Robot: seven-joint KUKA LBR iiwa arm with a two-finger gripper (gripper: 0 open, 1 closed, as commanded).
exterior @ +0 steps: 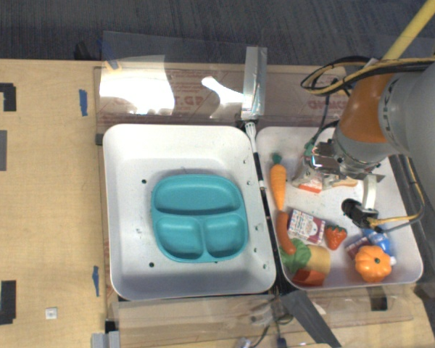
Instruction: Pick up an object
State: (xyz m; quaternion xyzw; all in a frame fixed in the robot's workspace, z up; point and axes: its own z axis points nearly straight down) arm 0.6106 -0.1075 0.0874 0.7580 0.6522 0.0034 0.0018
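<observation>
My gripper (320, 167) hangs low over the back half of the right bin (406, 267), with the grey arm and its orange band coming in from the right. Just below and in front of it lies a small white and red flat packet (310, 186). An orange carrot (278, 183) lies to the gripper's left along the bin's left wall. A red and white carton (304, 226) lies further forward, with a strawberry (336, 235) beside it. Whether anything sits in the gripper is hidden by the wrist.
The right bin's front holds a yellow cylinder (317, 258), a green and red pepper (297, 256), an orange pumpkin (373, 263) and a blue piece (380, 241). A teal divided plate (199, 216) lies in the left bin (123, 158).
</observation>
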